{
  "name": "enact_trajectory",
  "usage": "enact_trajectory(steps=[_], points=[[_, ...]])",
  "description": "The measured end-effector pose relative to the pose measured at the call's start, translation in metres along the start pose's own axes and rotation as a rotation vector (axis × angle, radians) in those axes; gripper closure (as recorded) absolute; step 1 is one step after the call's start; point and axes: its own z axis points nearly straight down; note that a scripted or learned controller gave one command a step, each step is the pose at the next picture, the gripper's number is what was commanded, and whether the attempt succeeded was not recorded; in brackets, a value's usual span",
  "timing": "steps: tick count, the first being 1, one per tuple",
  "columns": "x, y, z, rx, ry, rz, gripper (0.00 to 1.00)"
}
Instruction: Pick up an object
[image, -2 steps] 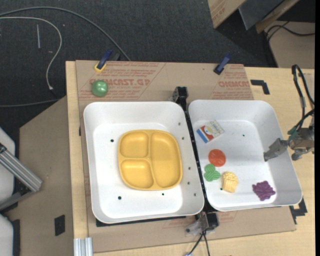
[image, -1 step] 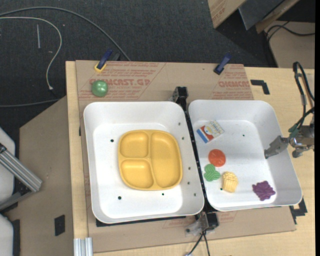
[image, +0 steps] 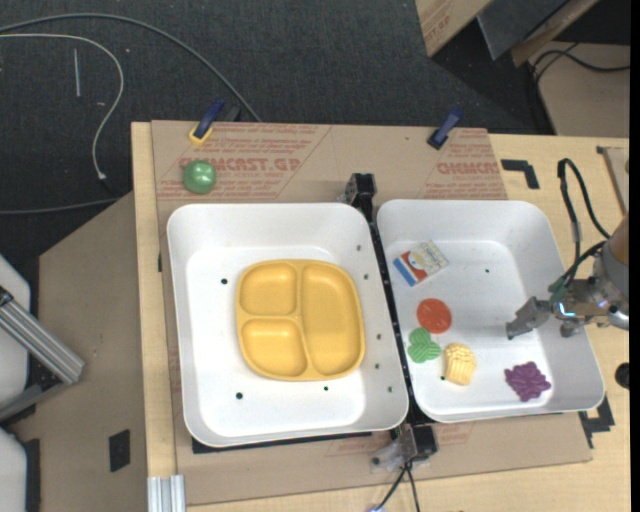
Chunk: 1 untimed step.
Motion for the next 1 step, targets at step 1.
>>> enact_trajectory(steps=[1], points=[[0.008, -0.0035, 0.0461, -0.001, 0.0, 0.0, 0.0]])
